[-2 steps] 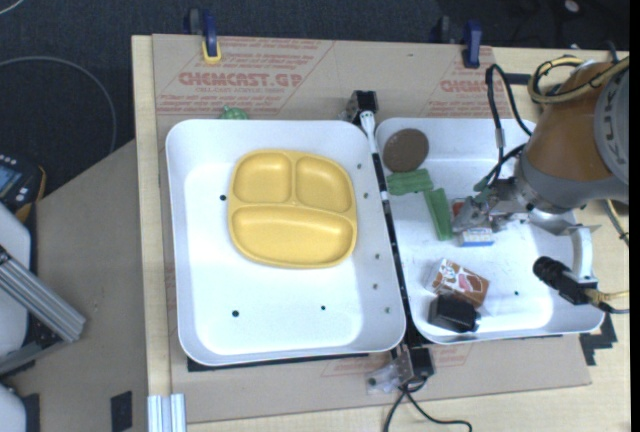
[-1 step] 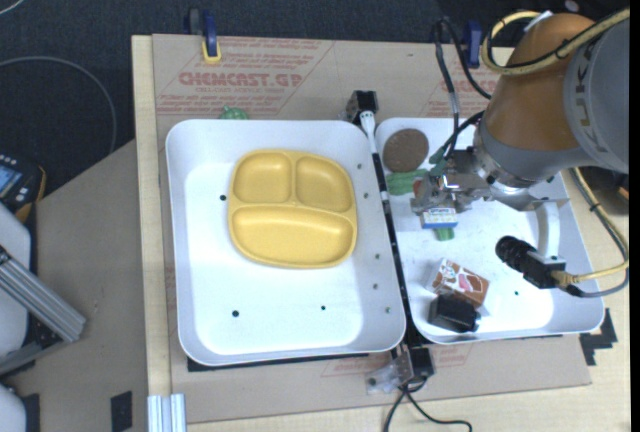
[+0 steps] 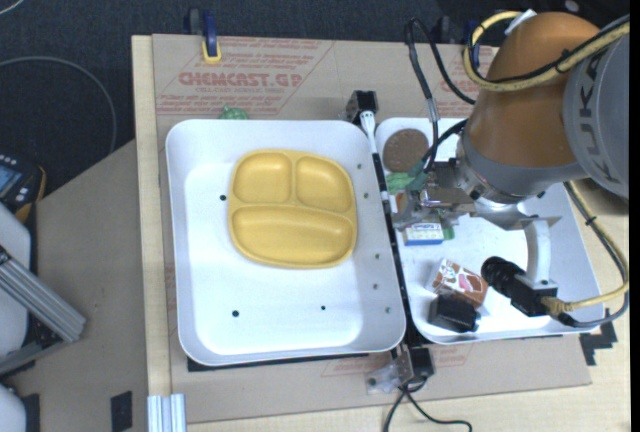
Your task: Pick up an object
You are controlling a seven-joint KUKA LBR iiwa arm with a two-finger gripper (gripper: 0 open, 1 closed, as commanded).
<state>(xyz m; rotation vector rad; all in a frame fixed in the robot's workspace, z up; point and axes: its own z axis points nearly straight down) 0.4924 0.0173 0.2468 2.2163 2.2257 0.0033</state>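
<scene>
- The arm (image 3: 540, 110) is reaching in from 3 o'clock, hanging over the right bin (image 3: 590, 310).
- The gripper (image 3: 428, 203) is sitting low at that bin's left edge; whether it is open cannot be told.
- A small blue-and-white packet (image 3: 424, 233) is lying just below it, toward 6 o'clock.
- A yellow divided plate (image 3: 293, 207) is resting in the left bin (image 3: 200, 250).
- A brown disc (image 3: 404, 149) is lying at 12 o'clock from the gripper.

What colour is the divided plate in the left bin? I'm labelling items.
Yellow; the divided plate shows in the camera view.
</scene>
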